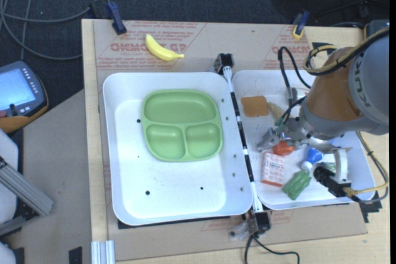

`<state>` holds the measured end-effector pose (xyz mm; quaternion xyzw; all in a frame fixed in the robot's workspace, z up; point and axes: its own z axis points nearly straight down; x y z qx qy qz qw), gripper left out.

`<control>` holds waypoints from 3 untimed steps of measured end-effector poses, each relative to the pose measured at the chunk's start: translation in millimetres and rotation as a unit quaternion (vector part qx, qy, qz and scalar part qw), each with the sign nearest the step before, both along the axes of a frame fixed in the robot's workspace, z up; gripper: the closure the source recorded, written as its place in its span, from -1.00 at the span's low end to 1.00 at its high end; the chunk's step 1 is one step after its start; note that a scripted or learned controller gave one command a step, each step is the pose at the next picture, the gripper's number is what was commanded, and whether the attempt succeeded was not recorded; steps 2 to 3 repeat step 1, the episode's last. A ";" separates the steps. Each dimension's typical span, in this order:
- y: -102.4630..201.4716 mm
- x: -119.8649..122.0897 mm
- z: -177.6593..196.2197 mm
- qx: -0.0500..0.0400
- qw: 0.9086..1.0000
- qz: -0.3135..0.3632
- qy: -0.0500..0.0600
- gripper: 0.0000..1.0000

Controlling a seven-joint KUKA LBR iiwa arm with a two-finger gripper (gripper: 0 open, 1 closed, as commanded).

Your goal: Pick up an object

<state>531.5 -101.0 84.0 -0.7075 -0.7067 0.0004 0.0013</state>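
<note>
Though the gripper (276, 135) sits low at the right bin's (365, 185) nine o'clock beside the orange object (284, 148), I cannot tell its jaw state, so nothing looks lifted yet.

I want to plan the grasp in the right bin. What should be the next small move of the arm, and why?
Probably a short descent onto the orange object. The gripper sits just above it in the right bin, and nothing visible is between the fingers. The white packet and green object lie close, so the move should be slow.

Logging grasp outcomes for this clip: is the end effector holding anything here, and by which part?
Cannot be told. The end effector is down among the items in the right bin, just above an orange object, with no visible hold.
</note>
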 end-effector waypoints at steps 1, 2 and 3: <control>0.1 0.6 10.0 0.000 1.000 0.000 -0.001 1.00; 0.1 0.6 10.0 0.000 1.000 0.000 -0.001 1.00; 0.1 0.6 10.0 0.000 1.000 0.000 -0.001 1.00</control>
